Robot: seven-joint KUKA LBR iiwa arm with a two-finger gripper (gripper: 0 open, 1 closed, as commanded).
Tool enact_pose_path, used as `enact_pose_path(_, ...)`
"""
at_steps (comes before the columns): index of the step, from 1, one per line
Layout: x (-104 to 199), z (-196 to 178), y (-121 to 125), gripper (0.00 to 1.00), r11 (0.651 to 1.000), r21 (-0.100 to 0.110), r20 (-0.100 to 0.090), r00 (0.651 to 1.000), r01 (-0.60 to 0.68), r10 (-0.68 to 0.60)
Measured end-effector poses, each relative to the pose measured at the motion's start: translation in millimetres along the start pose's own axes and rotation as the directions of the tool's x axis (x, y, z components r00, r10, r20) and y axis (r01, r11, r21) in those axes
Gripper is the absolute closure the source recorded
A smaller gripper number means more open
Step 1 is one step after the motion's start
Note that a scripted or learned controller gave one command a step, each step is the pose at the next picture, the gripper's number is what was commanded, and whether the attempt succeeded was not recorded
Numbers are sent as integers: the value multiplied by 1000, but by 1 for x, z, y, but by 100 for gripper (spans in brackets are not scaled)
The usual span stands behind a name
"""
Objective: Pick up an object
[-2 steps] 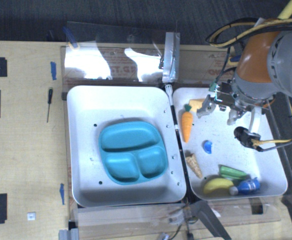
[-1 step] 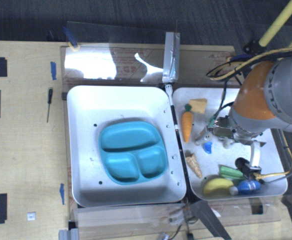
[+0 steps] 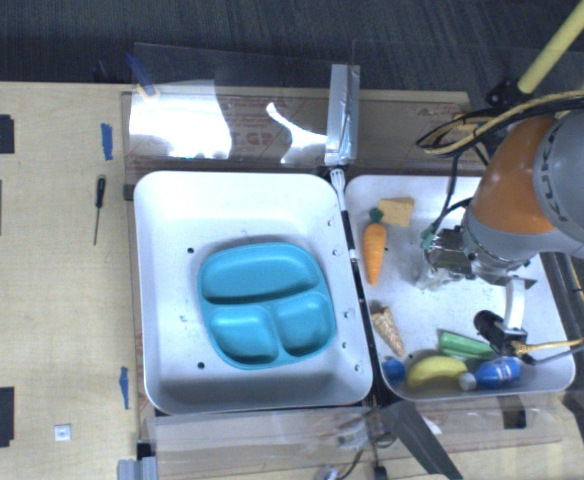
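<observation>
Nearest the cam, along the front edge of the right bin (image 3: 552, 193), sits a row of small stuff: blue item (image 3: 393, 371), yellow banana (image 3: 438, 371), green piece (image 3: 465, 345) just behind it, then a blue bottle-like thing (image 3: 496, 372) w/ a white band.

Going left to right: wooden bench (image 3: 42, 298) w/ black corner marks and bits of blue tape, plus a thin screwdriver (image 3: 98, 206) lying on it. Next the left bin (image 3: 162, 218), which holds a blue divided tray (image 3: 266, 302), three compartments, nothing in them that I can see. Clear plastic sheet (image 3: 222, 128) glares behind that bin.

Right bin, left side: orange carrot (image 3: 374, 251) lying lengthwise close to the dividing wall, tan wedge (image 3: 396, 211) just behind it, a tan cone-like piece (image 3: 388, 330) nearer the front.

My arm (image 3: 532, 183) comes in from the right, orange band over the far right part of that bin. My gripper (image 3: 450, 260) hangs over the bin's middle, right of the carrot, apart from it. Fingers are too blurred, so open or closed — can't tell. Nothing visibly between them.
</observation>
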State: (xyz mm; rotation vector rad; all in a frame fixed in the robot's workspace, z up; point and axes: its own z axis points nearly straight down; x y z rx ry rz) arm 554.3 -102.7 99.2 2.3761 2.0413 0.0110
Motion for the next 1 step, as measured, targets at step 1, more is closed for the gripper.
enact_pose_path(1, 0, -10, 1, 100, 1000, -1, 0, 1000, 0, 0)
